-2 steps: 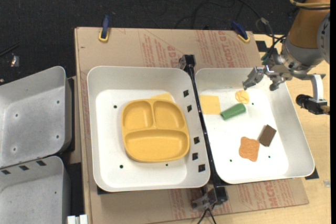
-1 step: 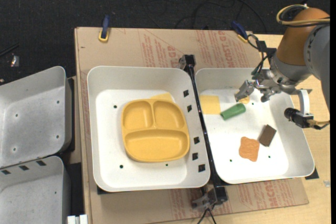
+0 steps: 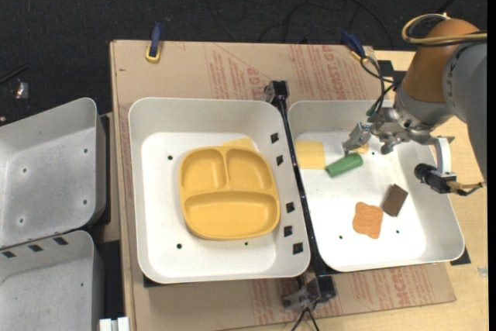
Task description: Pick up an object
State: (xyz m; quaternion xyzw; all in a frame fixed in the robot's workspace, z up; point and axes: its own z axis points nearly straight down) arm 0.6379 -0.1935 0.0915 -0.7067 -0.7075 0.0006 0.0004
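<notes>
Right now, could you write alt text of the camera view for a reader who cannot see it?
A grey arm's gripper hangs over the right bin, just above a green block. That bin also holds a yellow piece, an orange piece and a brown block; the left bin holds a yellow tray.

Green cylinder lying flat, right bin.

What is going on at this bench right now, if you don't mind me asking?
A grey KUKA arm reaches in from the right, its end effector poised low over the right bin, just above a green cylinder. That bin also holds a pale yellow block, an orange piece and a brown block. A yellow divided tray lies in the left bin. Nothing appears lifted yet.
</notes>
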